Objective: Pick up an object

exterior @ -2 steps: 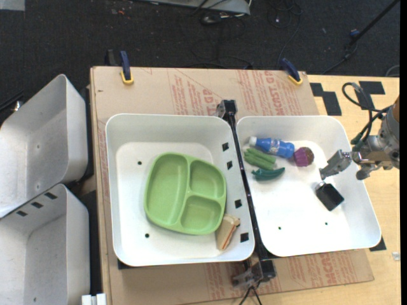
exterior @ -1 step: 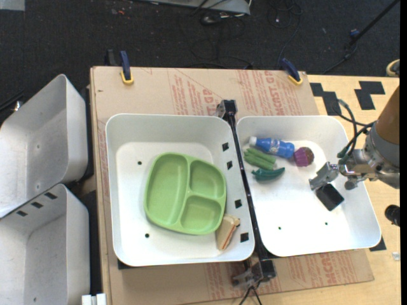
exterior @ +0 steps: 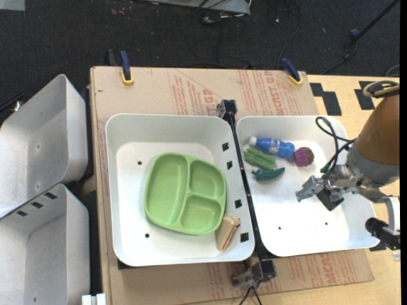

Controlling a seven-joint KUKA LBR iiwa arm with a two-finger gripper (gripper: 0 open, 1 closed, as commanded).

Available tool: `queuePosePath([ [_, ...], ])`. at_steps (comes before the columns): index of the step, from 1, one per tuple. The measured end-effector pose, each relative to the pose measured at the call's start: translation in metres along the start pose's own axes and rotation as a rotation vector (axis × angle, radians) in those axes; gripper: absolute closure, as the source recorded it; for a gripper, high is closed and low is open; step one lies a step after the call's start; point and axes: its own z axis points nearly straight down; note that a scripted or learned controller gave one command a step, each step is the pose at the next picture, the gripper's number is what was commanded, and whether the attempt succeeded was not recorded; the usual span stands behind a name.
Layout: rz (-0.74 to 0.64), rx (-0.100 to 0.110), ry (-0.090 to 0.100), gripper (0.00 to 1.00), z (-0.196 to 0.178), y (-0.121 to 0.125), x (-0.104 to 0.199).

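1. Fingers [exterior: 316, 191] on the arm's end appear spread apart over bare floor of the right bin [exterior: 299, 237], with nothing seen between them; at this slant the far finger is partly hidden by the wrist, so the spread is a reading, not a certainty.
2. Candidate objects lie in a cluster at the back of that bin: a blue bottle [exterior: 273, 147], a purple ball [exterior: 303, 156], a light green piece [exterior: 259, 158] and a dark green piece [exterior: 269, 173]. All rest on the bin floor, near the divider, apart from the fingers.
3. Left bin [exterior: 127, 183] carries a green divided plate [exterior: 186, 194] with a tan piece [exterior: 226, 232] leaning at its lower right corner. Both sit well away from the arm.
4. Both bins rest on a brown surface [exterior: 191, 91].
5. Progress, as judged: no object is lifted and none is gripped. The pick itself remains wholly to be done.
6. Remaining work, as judged: bring the fingers over one item, most likely the dark green piece as nearest, descend, close and raise.
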Motion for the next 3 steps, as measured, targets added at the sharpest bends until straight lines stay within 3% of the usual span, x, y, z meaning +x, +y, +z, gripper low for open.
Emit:
queuePosePath([
  [1,0.0,0.0,0.0,0.0,0.063,-0.001,0.006],
  [2,0.002,-0.005,-0.002,1.0,0.049,0.001,0.005],
  [3,-0.003,-0.009,-0.003,1.0,0.003,-0.007,0.008],
])
